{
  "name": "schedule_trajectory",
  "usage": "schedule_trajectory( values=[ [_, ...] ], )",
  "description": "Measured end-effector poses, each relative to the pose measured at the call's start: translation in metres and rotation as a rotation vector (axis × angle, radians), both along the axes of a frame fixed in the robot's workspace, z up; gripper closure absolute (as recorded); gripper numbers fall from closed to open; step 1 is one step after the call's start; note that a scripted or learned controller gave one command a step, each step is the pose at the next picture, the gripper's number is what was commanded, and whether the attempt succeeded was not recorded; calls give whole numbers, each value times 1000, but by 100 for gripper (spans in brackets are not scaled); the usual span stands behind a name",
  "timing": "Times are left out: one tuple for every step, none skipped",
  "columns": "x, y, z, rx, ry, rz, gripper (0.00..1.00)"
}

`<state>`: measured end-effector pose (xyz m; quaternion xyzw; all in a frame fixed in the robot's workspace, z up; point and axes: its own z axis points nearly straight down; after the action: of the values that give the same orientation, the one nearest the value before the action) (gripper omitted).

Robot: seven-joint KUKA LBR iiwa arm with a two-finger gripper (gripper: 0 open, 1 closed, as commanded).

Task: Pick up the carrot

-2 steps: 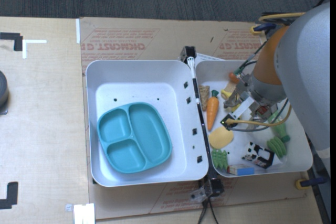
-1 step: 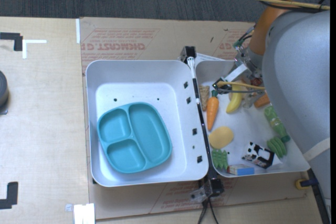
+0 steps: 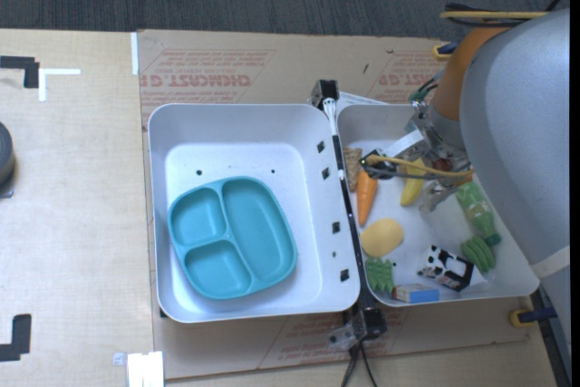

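The carrot (image 3: 365, 195) is orange with a green top. It lies along the left wall of the right bin (image 3: 507, 278), pointing toward the front. My gripper (image 3: 435, 184) hangs low over the middle of that bin, a little to the right of the carrot and apart from it. A small yellow piece (image 3: 412, 190) lies just under the gripper. The big grey arm (image 3: 521, 131) hides the bin's right side.
The left bin (image 3: 236, 127) holds a teal divided plate (image 3: 232, 237). In the right bin a yellow round fruit (image 3: 381, 237) sits just in front of the carrot. Green toys (image 3: 478, 236), a black-and-white toy (image 3: 449, 267), a green piece (image 3: 379, 273) and a small box (image 3: 417, 293) lie around it.
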<state>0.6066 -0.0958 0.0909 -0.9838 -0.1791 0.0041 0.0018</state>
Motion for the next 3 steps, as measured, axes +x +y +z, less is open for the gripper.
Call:
schedule_trajectory(
  values=[
    [-28,3,0,1,0,-63,0],
    [-92,74,100,-1,-4,-92,0],
    [-92,72,100,-1,-5,-103,0]
  ],
)
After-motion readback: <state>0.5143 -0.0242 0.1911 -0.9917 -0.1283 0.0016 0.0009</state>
